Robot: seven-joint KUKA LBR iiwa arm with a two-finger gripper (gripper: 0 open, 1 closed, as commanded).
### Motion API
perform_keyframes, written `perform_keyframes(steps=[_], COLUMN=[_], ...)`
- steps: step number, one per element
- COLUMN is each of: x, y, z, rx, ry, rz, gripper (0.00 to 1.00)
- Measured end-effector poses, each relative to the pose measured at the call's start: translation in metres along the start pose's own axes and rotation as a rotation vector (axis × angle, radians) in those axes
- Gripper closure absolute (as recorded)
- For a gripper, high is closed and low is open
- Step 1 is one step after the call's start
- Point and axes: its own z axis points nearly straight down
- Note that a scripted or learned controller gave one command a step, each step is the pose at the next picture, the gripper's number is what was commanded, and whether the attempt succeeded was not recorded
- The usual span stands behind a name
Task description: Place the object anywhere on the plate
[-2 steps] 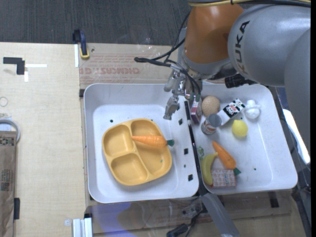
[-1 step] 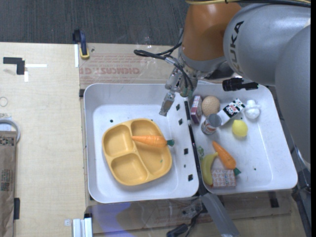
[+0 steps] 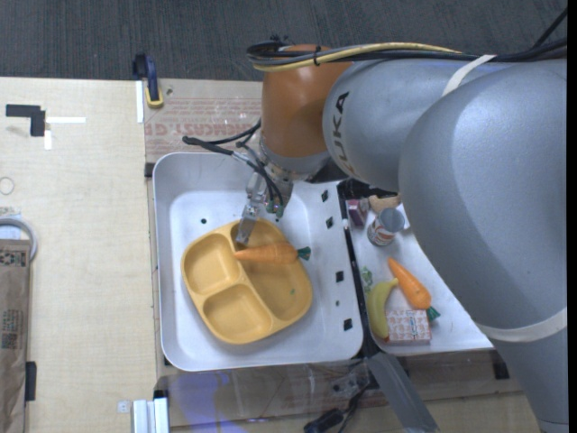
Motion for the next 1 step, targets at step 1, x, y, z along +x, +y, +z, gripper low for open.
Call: perform_keyframes(steps=[1], x=[0.0663], y=[0.0526], z=[-0.0508], rx=[0.000], ry=[0.001], rz=[0.203], gripper=[0.00])
